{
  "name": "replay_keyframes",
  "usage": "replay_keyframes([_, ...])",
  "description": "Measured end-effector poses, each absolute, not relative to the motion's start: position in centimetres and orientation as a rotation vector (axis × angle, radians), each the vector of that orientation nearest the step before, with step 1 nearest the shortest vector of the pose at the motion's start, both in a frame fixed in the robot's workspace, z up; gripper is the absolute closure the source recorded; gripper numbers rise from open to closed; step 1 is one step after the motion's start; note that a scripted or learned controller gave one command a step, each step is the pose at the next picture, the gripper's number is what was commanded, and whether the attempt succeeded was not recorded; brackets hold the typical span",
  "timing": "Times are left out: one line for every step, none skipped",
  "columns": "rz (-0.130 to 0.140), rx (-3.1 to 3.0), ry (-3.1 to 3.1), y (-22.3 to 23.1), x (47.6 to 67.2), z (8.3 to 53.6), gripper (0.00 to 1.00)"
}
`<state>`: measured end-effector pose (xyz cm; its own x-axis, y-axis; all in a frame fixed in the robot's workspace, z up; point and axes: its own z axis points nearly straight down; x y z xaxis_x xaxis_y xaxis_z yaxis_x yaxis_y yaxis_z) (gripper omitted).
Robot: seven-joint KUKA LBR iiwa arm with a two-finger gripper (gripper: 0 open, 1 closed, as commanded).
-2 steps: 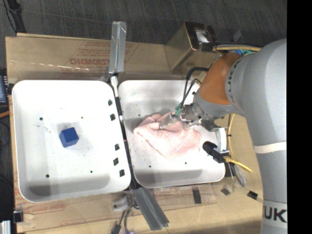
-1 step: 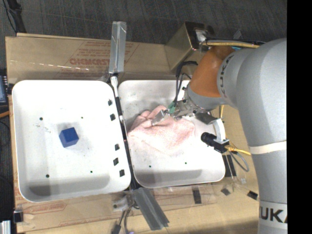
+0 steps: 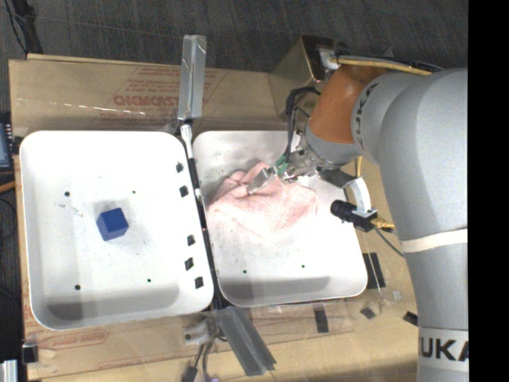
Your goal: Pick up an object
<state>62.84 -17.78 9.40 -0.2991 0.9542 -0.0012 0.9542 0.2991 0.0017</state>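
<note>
A pale pink cloth (image 3: 266, 204) lies crumpled in the right bin (image 3: 318, 281), spread over its upper middle. My gripper (image 3: 265, 179) reaches in from the right and hangs low over the cloth's upper edge, touching or nearly touching its folds. A small blue cube (image 3: 113, 223) rests in the left bin (image 3: 48, 213), far from the gripper. Nothing is visibly lifted off either bin floor.
The grey arm (image 3: 413, 157) with its orange band (image 3: 334, 106) covers the right bin's upper right corner and the bench's right side. A metal divider (image 3: 191, 86) runs between the two bins. Brown cardboard (image 3: 95, 94) lies behind them.
</note>
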Motion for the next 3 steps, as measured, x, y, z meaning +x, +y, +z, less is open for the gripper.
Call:
replay_keyframes([0.003, 1.724, 2.62, -20.5, 62.8, 9.5, 0.0])
replay_keyframes([0.0, 1.623, 2.691, -15.0, 60.0, 9.3, 0.0])
replay_keyframes([0.0, 1.733, 2.619, -15.9, 61.6, 9.3, 0.0])
